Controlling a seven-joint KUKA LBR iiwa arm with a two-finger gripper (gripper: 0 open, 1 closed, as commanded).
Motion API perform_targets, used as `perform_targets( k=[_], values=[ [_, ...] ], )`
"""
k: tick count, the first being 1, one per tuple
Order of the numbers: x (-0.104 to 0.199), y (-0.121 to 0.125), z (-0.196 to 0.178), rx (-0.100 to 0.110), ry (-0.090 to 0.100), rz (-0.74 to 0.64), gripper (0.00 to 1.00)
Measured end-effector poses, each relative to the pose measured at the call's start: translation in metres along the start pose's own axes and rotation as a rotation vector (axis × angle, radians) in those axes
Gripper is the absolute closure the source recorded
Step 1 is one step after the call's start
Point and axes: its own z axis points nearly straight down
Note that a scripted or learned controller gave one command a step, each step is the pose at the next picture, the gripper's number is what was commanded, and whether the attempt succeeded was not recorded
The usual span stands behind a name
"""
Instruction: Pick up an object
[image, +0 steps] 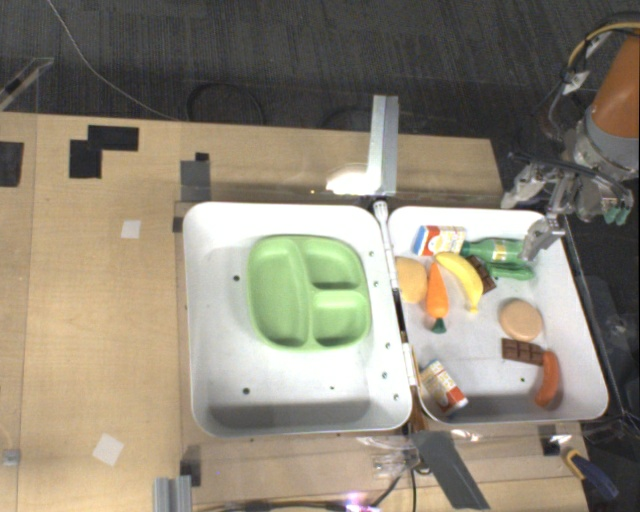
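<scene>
Hand (548, 228) low over the far right corner of the right bin (590, 350), hanging off the grey arm with the orange band. Spread or pressed together: cannot tell from this slant. Nothing visibly pinched.

No set target. Nearest candidate: green bottle (500, 252), lying on its side along the bin's far wall, just beside the hand, possibly touching it.

Risks, as judged from here:
- Round and lying flat, so likely to roll or squirt out if closed on across the curve.
- Crowded on its left: banana (460, 278) touching or overlapping the bottle's dark end, red-and-white carton (440, 240) just beyond. Could clip one of those and drag it along, or nudge the bottle away.
- Close to the bin wall and corner; could strike the rim on the way down or find no room on the far side.
- Could easily close on air.

Look of the bottle: glossy green, slim, pale label patch midway, darker brown at the left end. Hard and slick, by the look.

Elsewhere in the right bin: carrot (437, 290) and a yellowish lump (408, 278) near the divider, round tan disc (521, 320), chocolate bar (523, 351), sausage (548, 380), small can (443, 388). All well apart from the hand. Disc and sausage lying freer, probably easier picks.

Left bin (215, 380): green divided plate (305, 290). Both bins on the wooden worktop (90, 320).
</scene>
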Motion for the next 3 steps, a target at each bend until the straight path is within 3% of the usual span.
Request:
perform_targets(
  k=[1, 2, 3],
  values=[
    [0.035, 0.044, 0.146, -0.004, 0.010, -0.070, 0.00],
    [0.041, 0.083, 0.163, -0.001, -0.004, 0.012, 0.00],
    [0.029, -0.002, 0.140, 0.003, -0.003, -0.018, 0.00]
  ],
)
